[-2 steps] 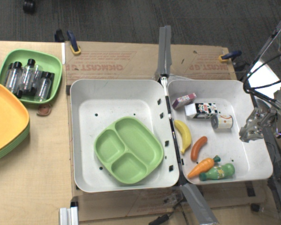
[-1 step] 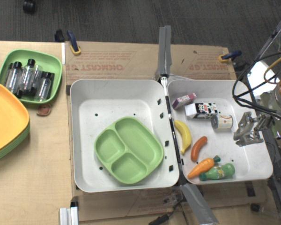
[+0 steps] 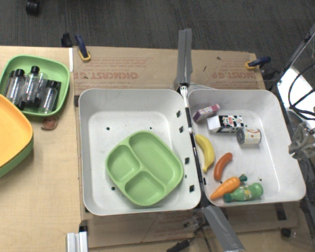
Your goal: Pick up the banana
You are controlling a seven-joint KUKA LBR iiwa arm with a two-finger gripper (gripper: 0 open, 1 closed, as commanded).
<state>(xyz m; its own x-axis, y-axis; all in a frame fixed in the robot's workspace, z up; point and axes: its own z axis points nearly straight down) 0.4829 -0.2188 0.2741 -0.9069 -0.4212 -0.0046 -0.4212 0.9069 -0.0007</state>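
Banana (image 3: 205, 151): yellow, smooth-skinned, curved, probably a plastic toy. It lay flat in the right bin (image 3: 273, 101), against that bin's left wall, about midway along it, with its length running along the wall.

Task status: not begun as far as could be seen. The banana rested on the bin floor with nothing gripping it. Approach, grasp and lift all remained.

Gripper (image 3: 303, 140): a grey, cabled mechanism at the right bin's right edge was taken to be it, well apart from the banana. Whether it was spread or pressed together could not be told.

Right bin, other contents:
- orange-red sausage-shaped piece (image 3: 223, 166), glossy, just beside the banana's lower end;
- carrot (image 3: 226, 187), orange, tapered, green-topped, near the front wall;
- green bottle (image 3: 245, 192), lying on its side, touching the carrot's top;
- white carton (image 3: 226, 123) with black patches, boxy;
- small grey can (image 3: 250, 136), on its side beside the carton;
- purple packet (image 3: 206, 112), flat, oblong, near the back-left corner.

Left bin (image 3: 94, 140): shallow, white, hard plastic, rounded corners; held a pale green compartment plate (image 3: 144, 168), matte, with three wells.

Worktop (image 3: 47, 193), left side: green tray (image 3: 60, 77) of clear dark-capped bottles (image 3: 31, 88), and a stack of orange plates (image 3: 8, 135). Brown cardboard (image 3: 126, 72) lay under both bins.
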